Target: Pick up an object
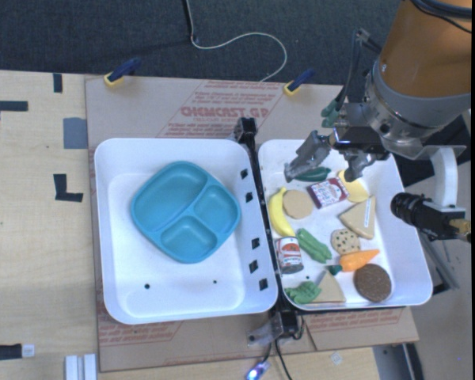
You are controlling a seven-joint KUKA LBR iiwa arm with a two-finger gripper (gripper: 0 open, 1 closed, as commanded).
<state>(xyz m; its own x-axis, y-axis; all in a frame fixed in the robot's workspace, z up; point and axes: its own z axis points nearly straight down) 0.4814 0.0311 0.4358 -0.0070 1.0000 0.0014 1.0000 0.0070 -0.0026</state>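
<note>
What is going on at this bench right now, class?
A grey and orange robot arm reaches in from the right, its gripper open above the far end of the right bin. That bin holds toy food: a banana, a carrot, a small can and more. Nothing sits between the fingers. The left bin holds a blue divided plate.
</note>
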